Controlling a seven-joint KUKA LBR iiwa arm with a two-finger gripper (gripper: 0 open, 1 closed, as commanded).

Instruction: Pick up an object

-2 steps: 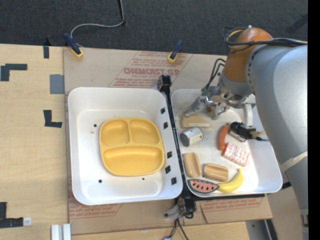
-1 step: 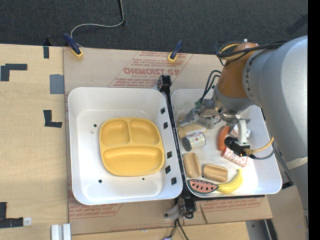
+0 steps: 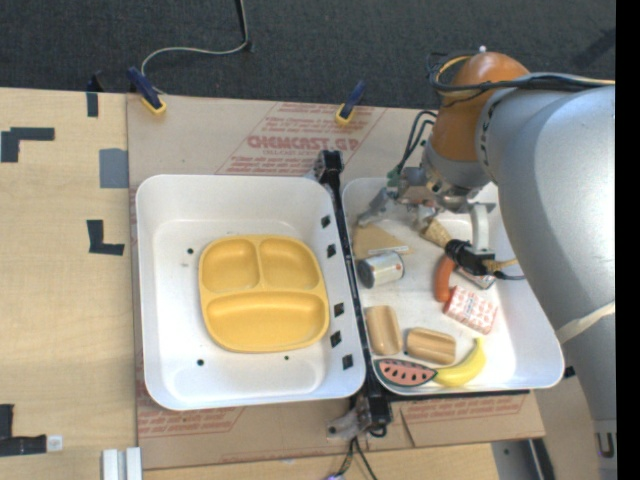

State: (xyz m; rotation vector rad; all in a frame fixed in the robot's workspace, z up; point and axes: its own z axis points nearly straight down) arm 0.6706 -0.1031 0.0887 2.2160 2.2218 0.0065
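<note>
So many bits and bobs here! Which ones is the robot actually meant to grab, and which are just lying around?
For the job (things to pick, in the right bin):
banana
watermelon slice
two bread rolls
small can
carrot
red-and-white box
gripper, above the bin's far end

Just lying about:
yellow divided plate in the left bin
two clamps
cable

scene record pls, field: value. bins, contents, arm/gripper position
left bin: holds yellow divided plate
right bin: can, two bread rolls, watermelon slice, banana, carrot, red-and-white box
arm: reaches in from the right, over the right bin
gripper: low over the right bin's far end, nothing seen between its fingers
bench: cardboard sheet under both bins
</note>
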